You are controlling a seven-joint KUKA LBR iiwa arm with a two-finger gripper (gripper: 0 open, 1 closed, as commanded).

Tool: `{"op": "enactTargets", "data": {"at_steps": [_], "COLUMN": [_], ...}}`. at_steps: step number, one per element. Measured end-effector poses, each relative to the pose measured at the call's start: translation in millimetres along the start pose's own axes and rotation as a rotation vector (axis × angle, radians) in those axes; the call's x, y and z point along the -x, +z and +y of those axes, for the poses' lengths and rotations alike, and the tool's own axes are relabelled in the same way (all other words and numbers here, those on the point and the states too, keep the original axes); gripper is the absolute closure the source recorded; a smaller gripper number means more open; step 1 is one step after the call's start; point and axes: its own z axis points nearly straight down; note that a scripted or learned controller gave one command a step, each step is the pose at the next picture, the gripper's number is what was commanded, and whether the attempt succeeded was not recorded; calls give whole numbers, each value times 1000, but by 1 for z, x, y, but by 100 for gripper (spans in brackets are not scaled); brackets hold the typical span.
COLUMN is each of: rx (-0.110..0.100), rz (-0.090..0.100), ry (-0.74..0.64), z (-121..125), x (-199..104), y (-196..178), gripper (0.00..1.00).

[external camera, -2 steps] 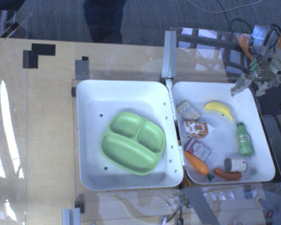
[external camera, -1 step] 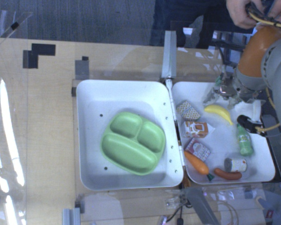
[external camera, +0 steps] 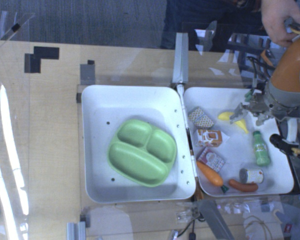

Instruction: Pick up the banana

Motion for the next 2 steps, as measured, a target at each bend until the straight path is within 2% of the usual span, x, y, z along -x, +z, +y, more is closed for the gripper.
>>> {"op": "enactTargets", "data": {"at_steps": [1,2], "rx": [-15,27], "rz": [0,-2], "ry": [10,-5], "z": [27,38], "x": [-15,-22], "y": [46,25], "gripper": [0,100]}}
